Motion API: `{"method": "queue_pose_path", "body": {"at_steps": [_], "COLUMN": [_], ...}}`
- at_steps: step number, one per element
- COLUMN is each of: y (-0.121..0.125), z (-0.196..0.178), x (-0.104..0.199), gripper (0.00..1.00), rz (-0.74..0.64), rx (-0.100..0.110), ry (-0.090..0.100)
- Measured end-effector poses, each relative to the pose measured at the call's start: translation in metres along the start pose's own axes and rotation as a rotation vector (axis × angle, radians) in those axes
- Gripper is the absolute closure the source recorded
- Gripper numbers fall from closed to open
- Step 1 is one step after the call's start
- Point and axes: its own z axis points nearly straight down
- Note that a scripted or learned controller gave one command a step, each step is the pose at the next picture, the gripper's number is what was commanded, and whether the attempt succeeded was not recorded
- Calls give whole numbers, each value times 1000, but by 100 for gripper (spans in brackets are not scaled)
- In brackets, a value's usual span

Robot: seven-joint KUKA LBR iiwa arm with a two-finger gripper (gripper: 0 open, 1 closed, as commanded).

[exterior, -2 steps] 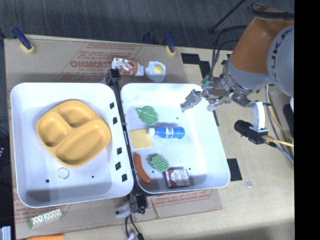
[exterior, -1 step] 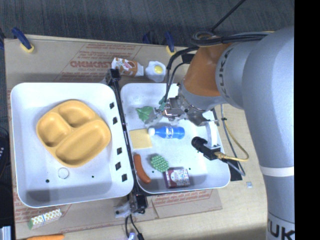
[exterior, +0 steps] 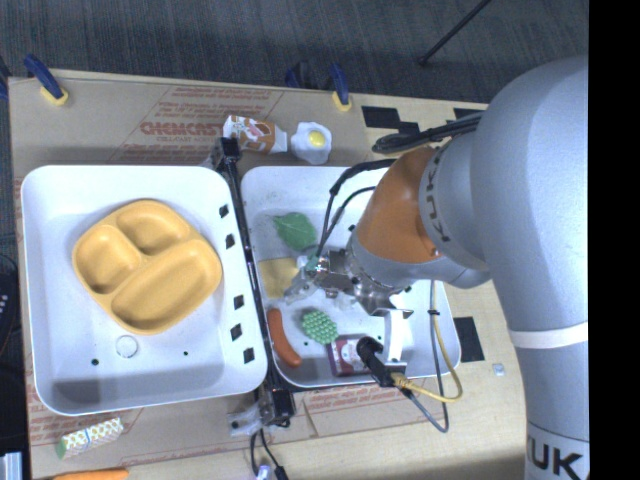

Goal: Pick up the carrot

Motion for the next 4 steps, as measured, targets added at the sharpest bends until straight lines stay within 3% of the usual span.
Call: {"method": "queue_pose_path", "body": {"at_steps": [1,2,3,4], "y": [51,21,-48,-48], "z": [-97,-16,-95,-95], "x": [22,13,78,78], "gripper": [0,0,0,0], "rz": [-116,134,164,165], "rx": [-4,1,-1,-1], "ry": [-2,0,-1,-1]}}
